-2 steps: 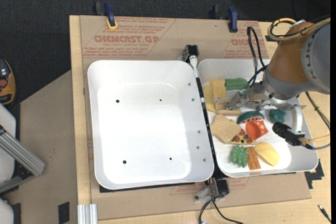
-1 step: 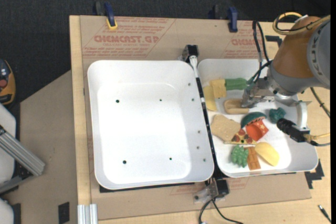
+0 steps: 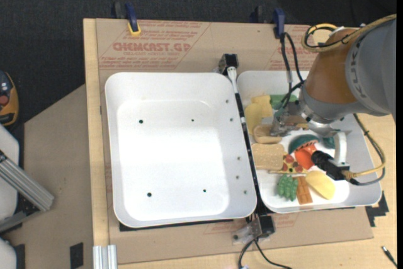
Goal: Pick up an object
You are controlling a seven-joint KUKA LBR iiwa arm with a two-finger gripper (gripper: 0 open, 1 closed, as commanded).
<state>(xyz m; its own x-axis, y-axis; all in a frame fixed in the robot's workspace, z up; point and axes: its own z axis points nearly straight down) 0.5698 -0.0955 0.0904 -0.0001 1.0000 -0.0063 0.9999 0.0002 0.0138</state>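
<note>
The right white bin (image 3: 359, 198) holds several small toy pieces. Among them are a pale yellow piece (image 3: 254, 114), a green piece (image 3: 278, 100), a tan flat slab (image 3: 268, 155), a red-orange piece (image 3: 304, 154), a leafy green piece (image 3: 286, 188), a brown stick (image 3: 303, 192) and a yellow wedge (image 3: 321, 186). My gripper (image 3: 278, 128) is low in this bin, just right of the pale yellow piece and above the tan slab. The wrist hides what lies under it.
The left white bin (image 3: 176, 142) lies beside the right one, their rims meeting at about mid-bench. Both stand on a cardboard sheet (image 3: 157, 41) held by clamps at the far edge. The grey and orange arm (image 3: 346, 79) covers the right bin's far right part.
</note>
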